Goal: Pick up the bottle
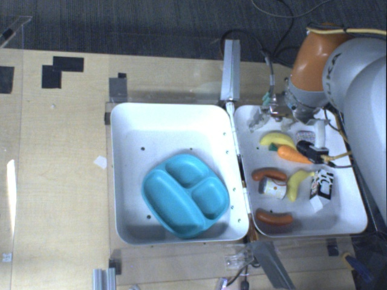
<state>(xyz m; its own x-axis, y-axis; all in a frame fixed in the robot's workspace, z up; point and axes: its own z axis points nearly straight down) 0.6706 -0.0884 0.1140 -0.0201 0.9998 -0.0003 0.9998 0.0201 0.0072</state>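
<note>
Sausages (274, 217) line your near edge of the right bin (357, 222); just beyond one lies the bottle (273, 188), on its side, untouched. Farther back the gripper (275, 110) hovers near the far wall, and its grip I cannot tell. You're at the approach: bring it nearer, over the bottle.

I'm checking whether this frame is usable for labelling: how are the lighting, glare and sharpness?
Camera view: lighting is even and fairly soft; the blue tray casts a faint shadow on the left bin. Mild glare on the left edge of the bench. Small items in the right bin look soft and low in detail; the hand is slightly blurred.
</note>
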